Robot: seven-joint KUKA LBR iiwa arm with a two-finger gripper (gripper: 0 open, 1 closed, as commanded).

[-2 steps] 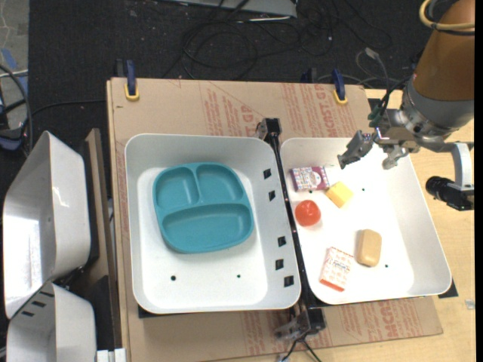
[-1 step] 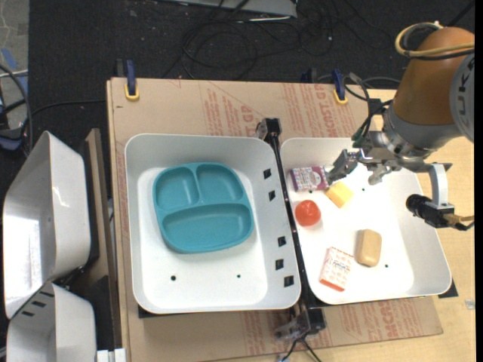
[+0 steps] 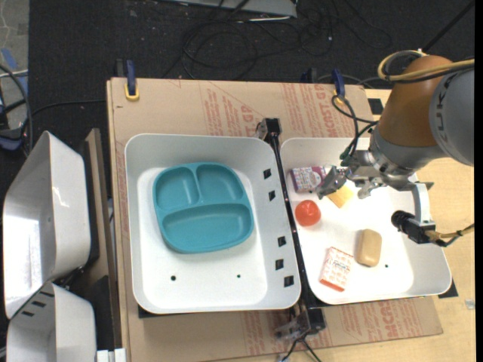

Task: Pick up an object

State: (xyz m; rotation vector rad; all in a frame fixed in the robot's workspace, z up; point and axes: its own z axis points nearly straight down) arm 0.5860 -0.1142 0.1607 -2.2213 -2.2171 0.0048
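Observation:
My gripper (image 3: 349, 182) hangs over the back part of the right bin (image 3: 430, 281), its fingers spread open with nothing between them. A yellow block (image 3: 342, 197) lies just below and in front of the left fingertip (image 3: 332, 183). A red ball (image 3: 307, 213) sits to the left of the block. Behind the ball, a purple and white packet (image 3: 306, 177) lies by the bin's left wall. A tan oblong piece (image 3: 369, 247) and an orange and white packet (image 3: 336, 268) lie nearer the front.
The left bin (image 3: 143, 277) holds a teal divided plate (image 3: 202, 207). The grey and orange arm (image 3: 423, 111) comes in from the right over the right bin's back corner. A black fitting with a cable (image 3: 411, 227) hangs over that bin's right side.

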